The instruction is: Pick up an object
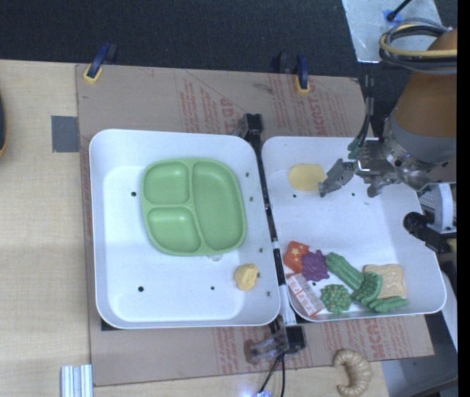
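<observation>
We see the gripper point(352, 180) above the right bin point(434, 259) — jaws spread, pinching nothing — just beside a pale yellow round piece point(305, 176).

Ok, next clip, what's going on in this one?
The arm reaches in from the right over the right bin. Its pincer is spread open with nothing between its fingers, just right of a pale yellow piece. A heap of toy food lies at that bin's near edge. The left bin holds a green divided plate and a small yellow item.
</observation>
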{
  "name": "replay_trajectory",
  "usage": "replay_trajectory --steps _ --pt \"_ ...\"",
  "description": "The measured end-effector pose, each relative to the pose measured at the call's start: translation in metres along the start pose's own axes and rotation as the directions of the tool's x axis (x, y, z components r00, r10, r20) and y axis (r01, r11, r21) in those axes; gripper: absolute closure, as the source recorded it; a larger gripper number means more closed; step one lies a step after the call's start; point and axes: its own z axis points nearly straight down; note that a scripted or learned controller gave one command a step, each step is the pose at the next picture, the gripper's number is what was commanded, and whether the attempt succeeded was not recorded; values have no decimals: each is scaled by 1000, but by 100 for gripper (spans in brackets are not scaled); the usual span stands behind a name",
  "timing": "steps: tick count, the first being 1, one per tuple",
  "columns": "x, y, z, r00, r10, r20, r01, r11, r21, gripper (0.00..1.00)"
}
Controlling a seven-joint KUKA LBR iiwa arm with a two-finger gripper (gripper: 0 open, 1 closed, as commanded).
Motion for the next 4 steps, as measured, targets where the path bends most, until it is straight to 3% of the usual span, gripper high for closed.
replay_trajectory --steps 1,2,3,4 --pt "-4 -86 117 1000 1 0 -1 1000 -3 0" --pt "-5 -86 106 1000 -2 1 2 1000 -3 100" --pt "-4 -86 107 1000 -2 1 2 1000 -3 0" --pt "-5 -86 96 1000 -5 2 5 1000 -2 100"
